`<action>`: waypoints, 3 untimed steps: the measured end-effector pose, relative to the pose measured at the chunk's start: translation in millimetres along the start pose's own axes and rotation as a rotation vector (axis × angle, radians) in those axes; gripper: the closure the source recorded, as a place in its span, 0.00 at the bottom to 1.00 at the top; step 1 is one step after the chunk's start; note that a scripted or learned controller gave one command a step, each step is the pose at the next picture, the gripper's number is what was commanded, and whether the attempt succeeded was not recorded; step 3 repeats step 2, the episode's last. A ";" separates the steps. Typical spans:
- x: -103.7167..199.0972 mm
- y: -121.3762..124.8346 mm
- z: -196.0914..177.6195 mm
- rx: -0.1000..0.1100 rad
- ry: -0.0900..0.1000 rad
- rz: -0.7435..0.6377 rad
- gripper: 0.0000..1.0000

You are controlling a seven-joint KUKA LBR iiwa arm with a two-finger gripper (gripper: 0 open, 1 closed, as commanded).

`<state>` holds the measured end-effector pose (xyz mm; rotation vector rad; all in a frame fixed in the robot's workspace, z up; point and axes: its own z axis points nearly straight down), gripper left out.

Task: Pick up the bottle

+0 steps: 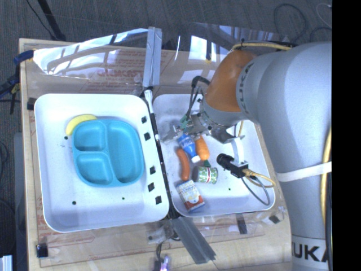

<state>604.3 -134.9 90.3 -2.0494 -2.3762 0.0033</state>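
Note:
The bottle (188, 149) is small and blue with a white cap, and it lies in the right bin (248, 199) near the bin's middle. My gripper (188, 127) reaches down from the orange-banded wrist (224, 92) and sits just above the bottle's upper end, close to it or touching it. The wrist and the metal parts around the gripper hide its tips, and nothing shows clearly between them.
Packed against the bottle are an orange carrot (202, 149), a reddish sausage (184, 164), a green can (207, 175) and a small labelled tin (190, 195). A black cabled fitting (227, 163) hangs right of them. The left bin (51, 196) holds a blue divided plate (107, 151) over a yellow piece (79, 121).

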 end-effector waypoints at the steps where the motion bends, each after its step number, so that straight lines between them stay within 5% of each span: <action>1: 0.2 0.0 -9.6 0.002 0.000 -0.004 1.00; 2: -3.0 -33.7 -95.5 -0.003 -0.001 0.026 1.00; 3: -3.0 -33.7 -95.5 -0.003 -0.001 0.026 1.00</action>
